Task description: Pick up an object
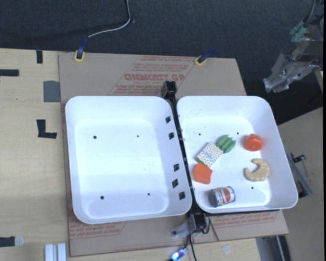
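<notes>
The gripper (280, 80) hangs at the upper right, outside the bins and just past the two-o'clock corner of the right bin (261, 106). Whether it is open or shut cannot be told; it reads as a grey blur against the dark floor.

Everything pickable lies in the right bin, toward seven o'clock from the gripper. Nearest is the orange ball (253, 142), near the bin's three-o'clock wall. Beyond it come the green piece (225, 143), touching the patterned white block (209, 154), whose long axis runs from two to eight o'clock, and the orange block (202, 173) just below that. The tan croissant (257, 170) curls at four o'clock, and the small can (223, 196) lies on its side at six o'clock, its axis roughly nine to three.

The arm is cut off by the frame edge.
</notes>
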Controlling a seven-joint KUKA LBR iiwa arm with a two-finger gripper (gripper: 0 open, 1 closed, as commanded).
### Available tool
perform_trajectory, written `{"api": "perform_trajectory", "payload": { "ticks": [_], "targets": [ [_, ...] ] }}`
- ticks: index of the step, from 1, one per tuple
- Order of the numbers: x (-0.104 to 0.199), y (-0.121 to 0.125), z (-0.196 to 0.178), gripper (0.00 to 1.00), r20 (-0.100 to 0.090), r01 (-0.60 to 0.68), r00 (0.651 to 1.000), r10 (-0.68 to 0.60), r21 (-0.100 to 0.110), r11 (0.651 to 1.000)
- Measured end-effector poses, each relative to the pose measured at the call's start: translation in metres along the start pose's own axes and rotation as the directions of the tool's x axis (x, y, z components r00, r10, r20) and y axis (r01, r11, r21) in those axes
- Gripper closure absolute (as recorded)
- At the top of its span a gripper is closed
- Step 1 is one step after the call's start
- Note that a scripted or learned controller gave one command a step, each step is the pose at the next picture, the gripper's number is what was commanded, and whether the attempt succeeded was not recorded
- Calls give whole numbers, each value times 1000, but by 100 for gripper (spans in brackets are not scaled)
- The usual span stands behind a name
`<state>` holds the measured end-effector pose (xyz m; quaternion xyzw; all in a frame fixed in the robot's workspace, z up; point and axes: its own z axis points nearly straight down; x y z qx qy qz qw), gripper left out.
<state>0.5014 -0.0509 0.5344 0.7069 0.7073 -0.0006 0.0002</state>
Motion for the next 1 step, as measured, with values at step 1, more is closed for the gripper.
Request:
{"api": "perform_trajectory", "payload": {
  "ticks": [1],
  "targets": [
    [-32, -18, 0, 100, 0, -3, 1000, 3, 0, 1000]
  ]
}}
